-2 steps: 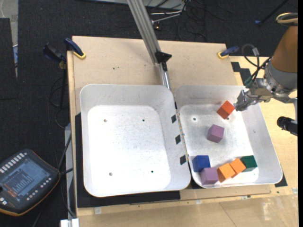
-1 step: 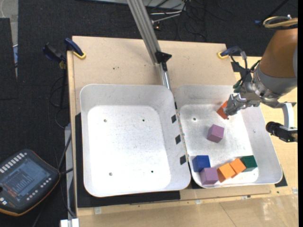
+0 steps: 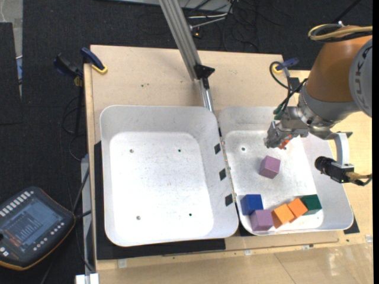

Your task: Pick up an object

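The right bin (image 3: 331, 176) holds several small blocks. A purple block (image 3: 269, 166) lies alone near its middle. Along the front edge sit a blue block (image 3: 251, 203), a second purple block (image 3: 262, 219), an orange block (image 3: 285, 212) and a green block (image 3: 310, 203). My gripper (image 3: 277, 138) hangs over the far part of the right bin, up and a little right of the lone purple block. Something small and red-orange shows at its tip; I cannot make out what it is.
The left bin (image 3: 112, 158) sits beside the right one on the tan bench. A slanted metal pole (image 3: 180, 31) reaches down to the bins' shared far edge. A teach pendant (image 3: 29, 223) lies off the bench at lower left.
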